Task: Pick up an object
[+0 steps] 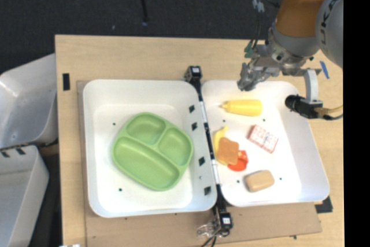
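plate (152, 151): light green
bottle (242, 106): yellow
box (263, 138): white, pink pattern
bread (259, 180): tan
bins (92, 124): white
bench (144, 55): pale wood

The gripper (247, 81) hangs over the back edge of the right bin (300, 173). Just in front of it lies a bottle (241, 106). Farther in front sit a small box (263, 138), a toast slice (228, 151) and a bread roll (258, 180). Far to its left, a divided plate (152, 150) lies in the left bin (98, 182).

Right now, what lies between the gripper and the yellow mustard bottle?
Camera view: bare white floor of the right bin separates the gripper from the yellow mustard bottle, which lies just below it.
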Robot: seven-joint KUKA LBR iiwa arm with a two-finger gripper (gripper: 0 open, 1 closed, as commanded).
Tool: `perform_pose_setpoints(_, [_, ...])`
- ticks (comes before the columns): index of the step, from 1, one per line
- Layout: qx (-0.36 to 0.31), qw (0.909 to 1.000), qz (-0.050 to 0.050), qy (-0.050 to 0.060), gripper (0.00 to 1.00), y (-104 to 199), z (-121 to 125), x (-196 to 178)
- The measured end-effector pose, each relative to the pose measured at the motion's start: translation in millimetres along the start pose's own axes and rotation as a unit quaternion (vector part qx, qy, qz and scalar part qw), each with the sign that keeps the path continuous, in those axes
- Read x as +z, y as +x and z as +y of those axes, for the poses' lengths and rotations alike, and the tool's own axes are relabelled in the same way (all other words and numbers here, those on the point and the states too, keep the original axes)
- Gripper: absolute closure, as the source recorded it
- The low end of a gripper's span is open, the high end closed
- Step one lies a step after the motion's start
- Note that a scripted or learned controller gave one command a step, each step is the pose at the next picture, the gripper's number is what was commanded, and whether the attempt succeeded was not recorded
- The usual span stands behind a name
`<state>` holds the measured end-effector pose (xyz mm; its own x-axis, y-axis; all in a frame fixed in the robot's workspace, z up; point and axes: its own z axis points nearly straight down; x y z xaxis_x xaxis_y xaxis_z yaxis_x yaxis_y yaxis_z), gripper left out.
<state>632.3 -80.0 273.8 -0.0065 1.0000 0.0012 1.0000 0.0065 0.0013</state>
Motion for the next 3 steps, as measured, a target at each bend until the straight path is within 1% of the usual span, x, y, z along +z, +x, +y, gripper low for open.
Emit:
perform_pose_setpoints(1, [0.000,1.0000,0.000,0.001,1.00,56,-10,15])
perform_pose_setpoints(2, [0.000,1.0000,0.000,0.001,1.00,107,-19,8])
perform_pose_setpoints(3, [-0.001,1.0000,0.000,0.001,1.00,168,-26,10])
